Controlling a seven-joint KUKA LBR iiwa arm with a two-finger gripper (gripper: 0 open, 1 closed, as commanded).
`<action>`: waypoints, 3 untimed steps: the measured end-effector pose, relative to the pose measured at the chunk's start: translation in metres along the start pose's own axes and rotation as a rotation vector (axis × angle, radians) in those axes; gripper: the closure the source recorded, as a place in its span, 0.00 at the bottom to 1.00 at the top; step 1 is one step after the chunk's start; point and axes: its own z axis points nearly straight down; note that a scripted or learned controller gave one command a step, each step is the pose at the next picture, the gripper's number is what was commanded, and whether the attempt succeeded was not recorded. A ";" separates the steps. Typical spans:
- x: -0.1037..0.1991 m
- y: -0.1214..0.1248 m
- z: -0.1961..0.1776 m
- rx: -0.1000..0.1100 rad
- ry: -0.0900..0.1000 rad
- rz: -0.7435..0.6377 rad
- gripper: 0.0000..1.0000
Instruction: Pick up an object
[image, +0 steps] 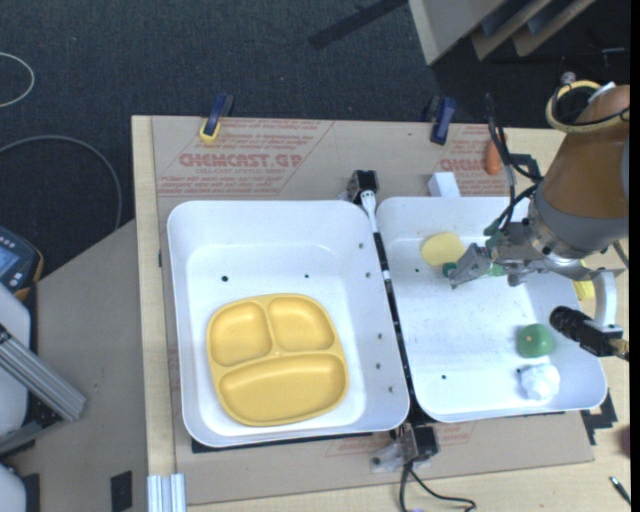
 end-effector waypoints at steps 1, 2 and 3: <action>-0.042 0.031 0.097 0.006 -0.001 0.011 0.00; -0.058 0.077 0.110 -0.003 -0.004 0.007 0.00; -0.060 0.103 0.112 0.021 0.005 0.011 0.00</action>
